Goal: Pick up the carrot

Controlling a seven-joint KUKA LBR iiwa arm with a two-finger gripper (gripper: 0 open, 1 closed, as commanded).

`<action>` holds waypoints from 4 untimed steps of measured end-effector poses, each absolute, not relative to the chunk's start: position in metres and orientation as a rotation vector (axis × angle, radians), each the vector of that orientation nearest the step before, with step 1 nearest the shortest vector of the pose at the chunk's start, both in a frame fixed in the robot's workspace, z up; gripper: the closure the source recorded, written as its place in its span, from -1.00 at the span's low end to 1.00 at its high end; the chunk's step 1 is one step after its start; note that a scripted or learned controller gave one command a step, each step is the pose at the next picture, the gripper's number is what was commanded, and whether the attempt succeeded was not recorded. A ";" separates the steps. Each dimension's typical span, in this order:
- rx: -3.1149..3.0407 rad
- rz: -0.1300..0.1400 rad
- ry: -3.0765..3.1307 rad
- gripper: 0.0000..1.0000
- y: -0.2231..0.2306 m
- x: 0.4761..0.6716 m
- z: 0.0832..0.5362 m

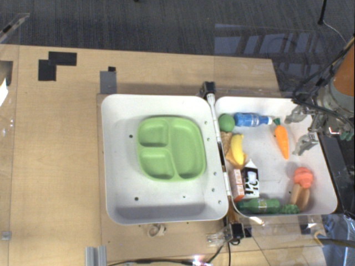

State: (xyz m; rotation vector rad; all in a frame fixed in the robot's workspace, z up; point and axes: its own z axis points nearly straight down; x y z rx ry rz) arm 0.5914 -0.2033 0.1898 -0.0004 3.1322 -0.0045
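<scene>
While hovering over the right bin's (pixel 327 173) far right side, end effector (pixel 304 129) seen with fingers (pixel 305 143) spread apart, gripping nothing. Carrot (pixel 282 141) lying just left of it on bin floor, below blue bottle (pixel 250 119), well apart from banana (pixel 237 149).

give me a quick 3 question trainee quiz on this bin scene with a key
1. True or false: the carrot lies in the right bin.
2. What sits in the left bin? A. a blue bottle B. a green divided plate C. a banana
3. Fill in: the gripper is open and stands just to the ____ of the carrot in the camera view.

Key
1. True; it lies near the blue bottle.
2. B, the green divided plate.
3. Right; the carrot is not between its fingers.
</scene>
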 end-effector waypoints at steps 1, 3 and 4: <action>-0.088 -0.008 3.121 -1.00 -0.206 0.596 0.091; 0.676 0.001 3.052 -1.00 -0.205 0.625 0.089; 0.660 -0.002 3.041 1.00 -0.204 0.630 0.104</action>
